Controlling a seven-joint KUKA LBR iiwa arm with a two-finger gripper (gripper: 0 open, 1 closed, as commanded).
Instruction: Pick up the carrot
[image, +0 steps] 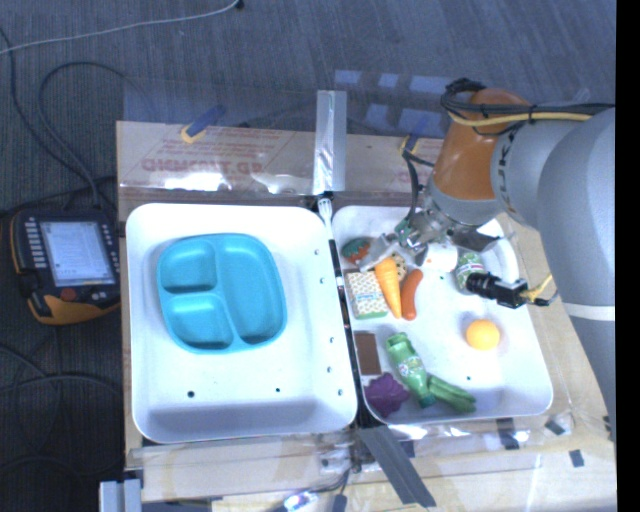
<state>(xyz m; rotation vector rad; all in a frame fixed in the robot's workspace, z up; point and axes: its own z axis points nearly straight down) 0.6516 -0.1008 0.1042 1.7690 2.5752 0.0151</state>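
Nearest the camera, a purple toy (385, 392) and a green bottle (430, 380) lie in the right bin (520, 400). Farther back in that bin, the carrot (387, 283) lies beside a red sausage (410, 294), just below the gripper (410, 240); finger state cannot be told.

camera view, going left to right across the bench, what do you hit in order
Handheld control pendant → blue divided plate in the left bin → carrot → yellow ball, both in the right bin → grey arm.
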